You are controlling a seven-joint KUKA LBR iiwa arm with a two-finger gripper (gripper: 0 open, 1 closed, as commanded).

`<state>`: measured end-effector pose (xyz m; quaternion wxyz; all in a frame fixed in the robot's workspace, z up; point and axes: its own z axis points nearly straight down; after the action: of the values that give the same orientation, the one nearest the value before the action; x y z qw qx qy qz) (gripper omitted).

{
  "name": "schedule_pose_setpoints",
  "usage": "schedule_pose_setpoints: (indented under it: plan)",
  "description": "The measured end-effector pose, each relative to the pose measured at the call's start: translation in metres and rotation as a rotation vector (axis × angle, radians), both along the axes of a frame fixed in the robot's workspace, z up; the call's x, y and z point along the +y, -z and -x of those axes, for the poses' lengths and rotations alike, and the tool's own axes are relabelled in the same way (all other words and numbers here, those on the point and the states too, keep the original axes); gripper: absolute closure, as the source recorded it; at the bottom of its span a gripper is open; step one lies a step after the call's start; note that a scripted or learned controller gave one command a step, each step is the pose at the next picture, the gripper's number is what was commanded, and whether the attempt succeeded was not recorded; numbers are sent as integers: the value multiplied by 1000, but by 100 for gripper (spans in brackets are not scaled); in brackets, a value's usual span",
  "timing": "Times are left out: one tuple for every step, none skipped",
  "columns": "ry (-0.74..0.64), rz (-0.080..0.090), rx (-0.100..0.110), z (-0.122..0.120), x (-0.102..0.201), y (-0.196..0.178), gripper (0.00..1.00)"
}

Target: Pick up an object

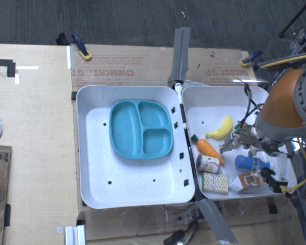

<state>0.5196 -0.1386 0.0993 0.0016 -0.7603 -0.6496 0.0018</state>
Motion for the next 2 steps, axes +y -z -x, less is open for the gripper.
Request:
schedule_pose_setpoints:
  plan:
    - [3,1,1,0,-1,-9,100]
    - [20,3,-5,-111,-24,-105,100]
